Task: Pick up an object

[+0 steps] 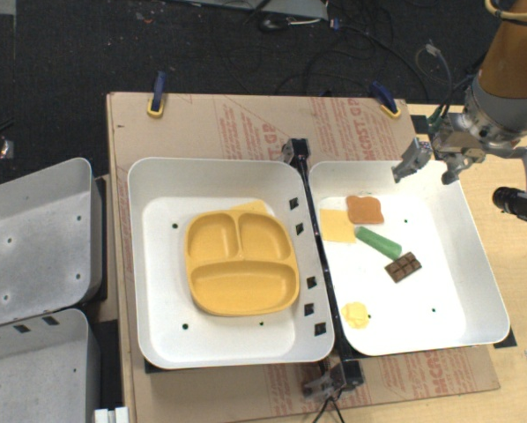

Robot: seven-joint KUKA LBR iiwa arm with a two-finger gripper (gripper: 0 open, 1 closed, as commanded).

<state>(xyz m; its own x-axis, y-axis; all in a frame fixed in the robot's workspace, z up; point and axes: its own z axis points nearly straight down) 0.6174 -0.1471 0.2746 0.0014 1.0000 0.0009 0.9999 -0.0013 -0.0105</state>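
Note:
Several small items lie in the right bin (462, 227): a brown toast-like piece (365, 209), a pale yellow slab (337, 226), a green stick (377, 241), a dark chocolate square (403, 267) and a small yellow disc (355, 315). My gripper (432, 166) hovers over the bin's far right edge, up and to the right of the toast piece. Its two fingers stand spread apart with nothing between them.
The left bin (149, 236) holds a yellow divided tray (241, 263). A black divider with clamps (312, 245) runs between the bins. Grey metal trays (34, 236) sit at the far left. Cables lie on the floor behind the bench.

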